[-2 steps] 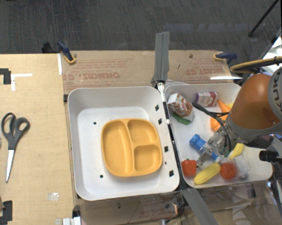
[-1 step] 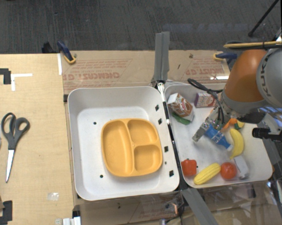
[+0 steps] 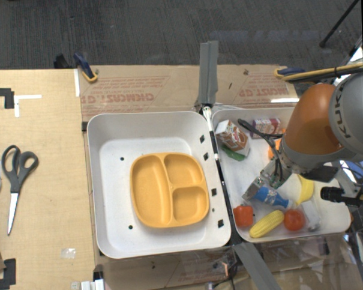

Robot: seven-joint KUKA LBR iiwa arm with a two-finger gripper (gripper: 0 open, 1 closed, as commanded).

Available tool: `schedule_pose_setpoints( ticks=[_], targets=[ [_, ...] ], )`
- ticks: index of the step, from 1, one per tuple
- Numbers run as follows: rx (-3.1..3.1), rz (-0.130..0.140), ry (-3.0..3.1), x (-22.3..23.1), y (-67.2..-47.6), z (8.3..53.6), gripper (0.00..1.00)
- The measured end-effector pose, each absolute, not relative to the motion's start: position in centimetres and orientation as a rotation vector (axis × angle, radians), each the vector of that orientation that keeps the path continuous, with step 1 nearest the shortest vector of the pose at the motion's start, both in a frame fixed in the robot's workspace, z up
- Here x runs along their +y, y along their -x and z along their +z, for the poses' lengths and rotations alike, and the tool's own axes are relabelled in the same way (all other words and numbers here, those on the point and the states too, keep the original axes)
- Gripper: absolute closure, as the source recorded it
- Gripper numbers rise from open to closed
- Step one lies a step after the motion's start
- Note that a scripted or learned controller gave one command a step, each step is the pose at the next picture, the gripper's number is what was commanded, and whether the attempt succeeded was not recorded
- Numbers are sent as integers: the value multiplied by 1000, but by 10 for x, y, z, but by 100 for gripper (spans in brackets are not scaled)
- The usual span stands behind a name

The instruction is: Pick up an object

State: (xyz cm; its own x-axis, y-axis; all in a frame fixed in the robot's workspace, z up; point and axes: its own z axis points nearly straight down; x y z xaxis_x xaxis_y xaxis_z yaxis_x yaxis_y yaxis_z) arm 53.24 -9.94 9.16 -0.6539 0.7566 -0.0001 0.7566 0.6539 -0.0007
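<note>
Nearest the bench's front edge, in the right bin [image 3: 329, 228], a yellow corn cob [image 3: 266, 223] lies between two red tomatoes [image 3: 244, 215], one at each end. Just behind them a blue and clear bottle [image 3: 269, 195] rests on its side, with a yellow lemon-like piece [image 3: 303, 190] beside it.

The gripper [image 3: 268, 178] is down among these things, right over the bottle's upper end. From here its tips are lost in the clutter, so I cannot tell whether it is closed on anything or how wide it stands. The arm's orange band [image 3: 310, 124] and grey wrist bulk over the right half of that bin.

Further back in the same bin sit a brown and white packet [image 3: 234, 139] and a red and white wrapper [image 3: 266, 127].

The left bin [image 3: 105, 193] holds a yellow divided plate [image 3: 169, 189], lying flat in its middle.

Well off to the left, on the wooden bench top, lie grey-handled scissors [image 3: 16, 175]. Behind both bins runs brown cardboard [image 3: 137, 92].
</note>
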Motion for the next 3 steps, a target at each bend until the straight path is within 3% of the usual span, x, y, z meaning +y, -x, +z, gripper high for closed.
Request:
schedule_pose_setpoints(
  ticks=[1, 2, 3],
  targets=[
    [-2688, 1, 1624, -98, -495, 91, 0],
    [-2690, 0, 1623, -99, -496, 100, 100],
    [-2456, 2, 1959, -55, -482, 191, 100]
  ],
)
